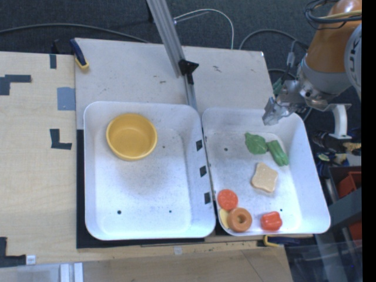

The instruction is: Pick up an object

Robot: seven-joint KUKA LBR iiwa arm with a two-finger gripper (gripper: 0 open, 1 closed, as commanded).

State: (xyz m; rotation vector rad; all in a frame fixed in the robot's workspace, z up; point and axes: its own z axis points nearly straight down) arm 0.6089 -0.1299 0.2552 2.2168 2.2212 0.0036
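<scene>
the gripper (274, 114) hangs at the upper edge of the right bin (305, 157); whether its fingers are parted cannot be told. below it lie a green leafy toy (256, 143), a tan bread slice (265, 177) and a ringed doughnut (240, 219). no writing is readable.

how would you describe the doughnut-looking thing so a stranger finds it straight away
Look in the right bin, the one holding the toy food, and go to its near edge. The doughnut sits there between a red-orange round slice and a red piece. It alone is a brown ring with a hole through its middle.
</scene>
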